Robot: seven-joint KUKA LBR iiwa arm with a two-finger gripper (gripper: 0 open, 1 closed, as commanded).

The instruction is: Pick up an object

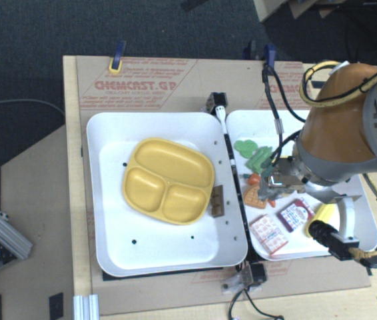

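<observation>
My gripper (267, 191) hangs low over the left half of the right bin (368, 227), under the grey and orange arm. It is right above an orange piece (252, 197) and a small red piece (254, 178). Green pieces (254, 153) lie just beyond it, toward the back of the bin. A purple packet (294, 214) and a pink checkered packet (268, 233) lie nearer the front. Nothing is visibly held.
The left bin (108, 179) holds a yellow divided plate (168, 181) with a small brown block (217, 201) beside its right edge. A dark ridge (232, 172) separates the two bins. The arm covers the right bin's back right.
</observation>
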